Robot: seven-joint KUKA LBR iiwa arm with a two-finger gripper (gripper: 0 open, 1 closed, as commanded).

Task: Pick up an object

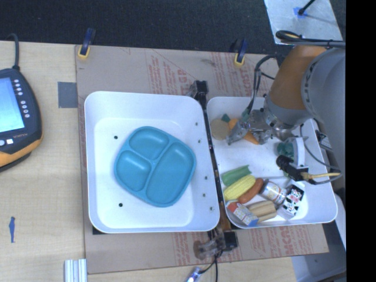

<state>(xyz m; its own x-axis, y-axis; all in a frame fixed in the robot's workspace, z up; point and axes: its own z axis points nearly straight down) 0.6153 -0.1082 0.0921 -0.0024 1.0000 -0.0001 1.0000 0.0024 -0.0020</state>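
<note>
Claw lowered into the cluttered right bin

The claw (245, 129) is seen down at the far end of the right bin (320, 211), beside an orange piece (251, 138); its opening cannot be told. A blue divided plate (154, 165) is held in the left bin (97, 157).

One fixed camera here, perched high over the bench (47, 216) and looking down at a slant, far enough off to take in both white bins whole: the left bin (94, 157) sits mid-frame, the right bin (320, 213) runs toward the right side. The far edge of the bench lies along the top, with dark floor beyond it, so the lens faces away from the near side. The arm (305, 81) comes in from the right.
</note>
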